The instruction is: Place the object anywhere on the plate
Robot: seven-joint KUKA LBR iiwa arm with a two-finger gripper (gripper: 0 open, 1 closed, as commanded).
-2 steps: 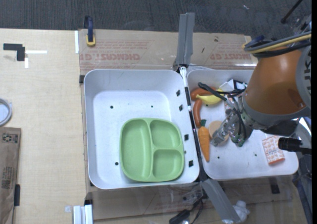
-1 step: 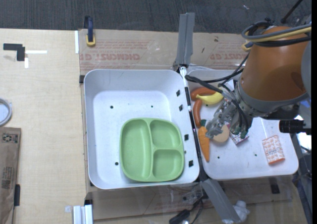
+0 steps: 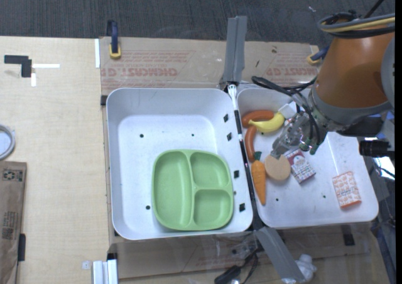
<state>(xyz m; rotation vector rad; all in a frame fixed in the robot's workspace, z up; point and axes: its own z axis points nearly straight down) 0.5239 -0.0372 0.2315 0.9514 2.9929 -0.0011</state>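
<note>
1. While the green plate [image 3: 191,190] lies bare in the near half of the left bin [image 3: 125,151], its three compartments hold nothing, so the placing step is not yet done.
2. Just across the divider, a carrot [image 3: 259,181] lies along the near left wall of the right bin [image 3: 326,210], with a round tan piece [image 3: 277,168] touching it and two small red-and-white packets [image 3: 303,168] [image 3: 347,190] further right.
3. Above that tan piece the pincer [image 3: 286,144] hangs low among the toys; I cannot tell whether it is apart or clamped, and nothing is clearly gripped.
4. Farther back, a banana [image 3: 266,124] rests on a sausage [image 3: 257,115].
5. Judging from this, picking is in hand; next comes a secure grasp, a lift, and a carry left to the plate.
</note>
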